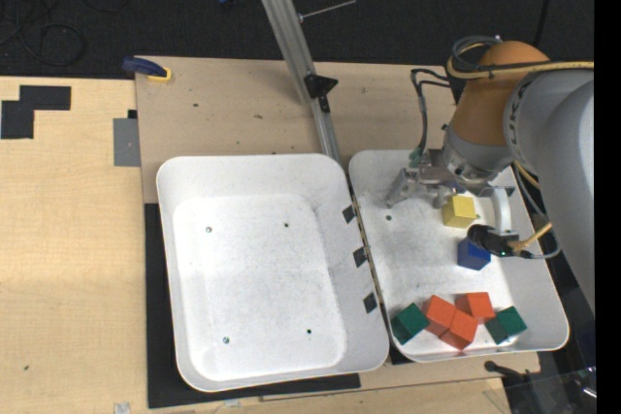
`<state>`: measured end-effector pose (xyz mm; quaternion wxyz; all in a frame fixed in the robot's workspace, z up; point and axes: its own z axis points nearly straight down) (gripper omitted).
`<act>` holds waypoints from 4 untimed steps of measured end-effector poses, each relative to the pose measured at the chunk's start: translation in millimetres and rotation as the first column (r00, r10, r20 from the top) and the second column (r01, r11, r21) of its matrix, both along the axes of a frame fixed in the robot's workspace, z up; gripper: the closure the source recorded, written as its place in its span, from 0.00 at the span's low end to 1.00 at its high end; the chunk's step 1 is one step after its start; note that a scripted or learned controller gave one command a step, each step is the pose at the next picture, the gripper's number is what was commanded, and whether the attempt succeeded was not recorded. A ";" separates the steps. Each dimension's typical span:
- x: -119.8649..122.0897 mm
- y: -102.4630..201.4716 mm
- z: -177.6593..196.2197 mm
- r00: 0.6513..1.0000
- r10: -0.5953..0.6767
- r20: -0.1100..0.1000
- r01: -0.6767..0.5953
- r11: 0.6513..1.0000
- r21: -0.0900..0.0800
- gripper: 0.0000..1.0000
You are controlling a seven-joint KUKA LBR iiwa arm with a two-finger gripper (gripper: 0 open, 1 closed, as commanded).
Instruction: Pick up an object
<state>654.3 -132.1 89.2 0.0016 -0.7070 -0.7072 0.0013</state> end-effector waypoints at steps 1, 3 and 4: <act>0.3 -0.5 11.3 1.000 -0.001 0.001 0.001 1.000 0.000 1.00; -0.4 -2.9 125.6 1.000 0.001 0.008 -0.001 1.000 -0.001 1.00; 0.4 -4.5 179.2 1.000 0.000 0.009 0.000 1.000 -0.001 1.00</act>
